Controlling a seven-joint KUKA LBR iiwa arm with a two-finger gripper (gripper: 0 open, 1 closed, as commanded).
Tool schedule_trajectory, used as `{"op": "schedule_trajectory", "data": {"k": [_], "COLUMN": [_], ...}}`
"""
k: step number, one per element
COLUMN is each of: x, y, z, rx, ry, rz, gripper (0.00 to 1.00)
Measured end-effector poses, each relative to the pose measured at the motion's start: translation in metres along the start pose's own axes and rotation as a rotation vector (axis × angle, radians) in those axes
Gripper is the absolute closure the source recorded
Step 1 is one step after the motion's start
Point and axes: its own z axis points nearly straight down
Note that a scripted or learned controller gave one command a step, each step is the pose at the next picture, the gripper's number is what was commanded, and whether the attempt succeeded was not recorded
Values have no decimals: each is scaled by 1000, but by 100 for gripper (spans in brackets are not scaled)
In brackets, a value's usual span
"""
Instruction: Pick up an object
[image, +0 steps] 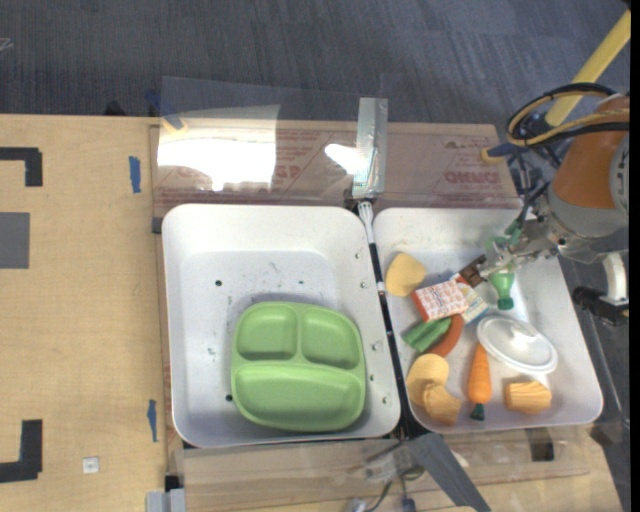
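The red-and-white packet lies in the right bin, the likeliest thing within the gripper's reach. The gripper hangs just beyond the packet's far right corner, low over the bin; how wide it stands cannot be told, nor whether it touches anything. Just right of the packet sits a white lidded dish, an orange carrot near it. Left of the packet, the left bin holds a green divided tray.
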Motion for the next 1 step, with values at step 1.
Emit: {"op": "schedule_trajectory", "data": {"k": [1], "x": [49], "y": [35], "z": [-91], "rx": [12], "ry": [4], "rz": [225], "gripper": [100]}}
